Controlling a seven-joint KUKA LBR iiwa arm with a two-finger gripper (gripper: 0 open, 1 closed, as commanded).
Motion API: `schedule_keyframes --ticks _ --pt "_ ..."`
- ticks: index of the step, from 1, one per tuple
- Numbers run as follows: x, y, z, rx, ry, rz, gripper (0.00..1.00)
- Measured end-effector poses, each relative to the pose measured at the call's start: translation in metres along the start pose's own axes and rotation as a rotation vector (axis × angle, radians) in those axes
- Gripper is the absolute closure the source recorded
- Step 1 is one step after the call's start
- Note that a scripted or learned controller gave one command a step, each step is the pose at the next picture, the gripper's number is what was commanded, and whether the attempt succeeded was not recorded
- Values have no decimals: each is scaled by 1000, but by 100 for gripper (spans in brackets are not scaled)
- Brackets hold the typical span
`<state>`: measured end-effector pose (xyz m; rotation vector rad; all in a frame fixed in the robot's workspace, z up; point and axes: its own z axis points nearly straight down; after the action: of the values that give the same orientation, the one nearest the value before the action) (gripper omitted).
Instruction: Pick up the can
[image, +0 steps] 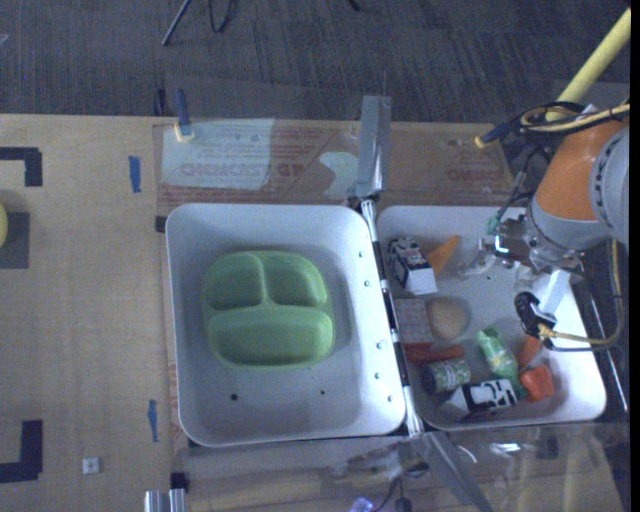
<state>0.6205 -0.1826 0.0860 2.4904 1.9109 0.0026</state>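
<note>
The can (446, 376) is small and dark with a green label. It lies on its side near the front of the right bin (590, 405), between a red strip and a black-and-white carton. My gripper (497, 250) hangs over the back right part of that bin, below the arm's orange band. It is well behind and to the right of the can and apart from it. Nothing shows in its grasp.
Around the can lie a green bottle (494, 352), a black-and-white carton (490, 395), orange pieces (537, 381), a red strip (433, 352) and a beige round item (448, 318). Another carton (410, 265) and a carrot (445, 252) sit further back. The left bin (190, 400) holds a green divided plate (268, 308).
</note>
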Motion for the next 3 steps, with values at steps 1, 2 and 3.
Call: schedule_keyframes --ticks 1,2,3 --pt "-1 51 0 4 7 50 0" --pt "-10 18 -1 3 9 137 0" --pt "1 39 -128 -2 0 134 0"
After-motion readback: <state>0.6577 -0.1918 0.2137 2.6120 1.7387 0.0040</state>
